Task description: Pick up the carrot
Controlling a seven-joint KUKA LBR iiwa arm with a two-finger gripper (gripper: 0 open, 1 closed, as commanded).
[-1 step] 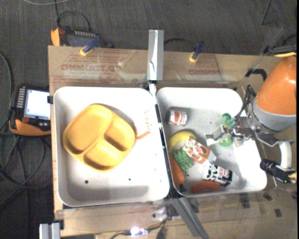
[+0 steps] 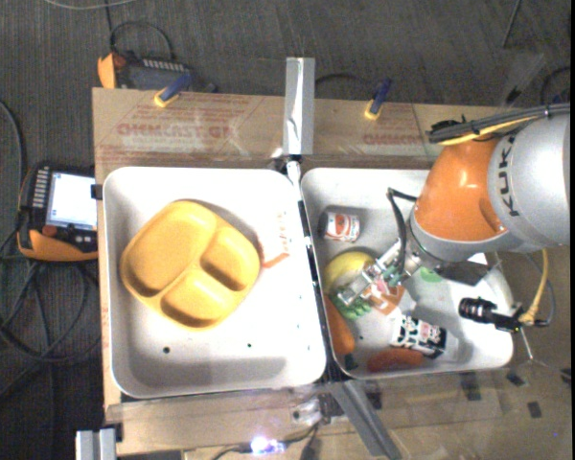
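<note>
1. Here, two white bins sit side by side: the left bin [image 2: 125, 353] holds one yellow divided plate [image 2: 192, 262], the right bin [image 2: 503, 348] holds the clutter.
2. One carrot [image 2: 339, 333] lies at the lower left of the right bin, by its left wall.
3. Also there: one small can [image 2: 342, 225], one yellow fruit [image 2: 346, 266], one black-and-white bottle [image 2: 420, 334], one red item [image 2: 397, 359].
4. One gripper [image 2: 376, 284] hangs at the yellow fruit, just above the carrot in the frame; whether it is spread or closed cannot be made out.

My gripper [image 2: 364, 290] hangs low in the right bin [image 2: 311, 257], just above the carrot [image 2: 340, 334], beside a lemon [image 2: 348, 265]. A yellow tray [image 2: 192, 262] lies in the left bin [image 2: 115, 353].
</note>
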